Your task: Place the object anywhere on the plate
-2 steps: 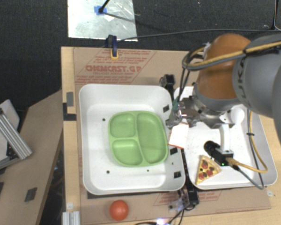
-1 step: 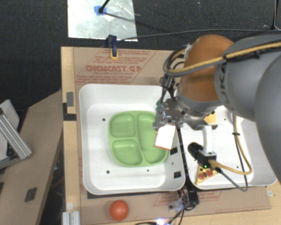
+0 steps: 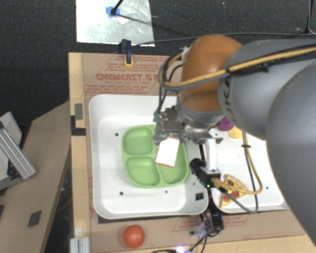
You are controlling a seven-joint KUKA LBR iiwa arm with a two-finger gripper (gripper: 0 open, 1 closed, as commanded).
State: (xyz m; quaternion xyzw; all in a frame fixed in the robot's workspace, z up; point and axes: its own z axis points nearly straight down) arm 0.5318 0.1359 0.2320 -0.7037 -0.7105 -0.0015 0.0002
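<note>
A green plate [image 3: 142, 157] with three compartments lies in the left white bin [image 3: 108, 157]. My gripper [image 3: 167, 139] hangs over the plate's right side, under the orange band of the arm. A small white rectangular object [image 3: 167, 154] with a reddish top edge sits tilted just below the gripper body, its top edge caught between the fingers. It hovers over the plate's right compartment, and I cannot tell whether it touches the plate.
The right bin [image 3: 263, 194] holds a purple item [image 3: 225, 124], a yellow item [image 3: 235, 133] and small red and yellow pieces [image 3: 233, 187], partly hidden by the arm. A red ball [image 3: 133, 236] rests on the cardboard in front of the left bin. A blue clamp [image 3: 126, 50] stands at the back.
</note>
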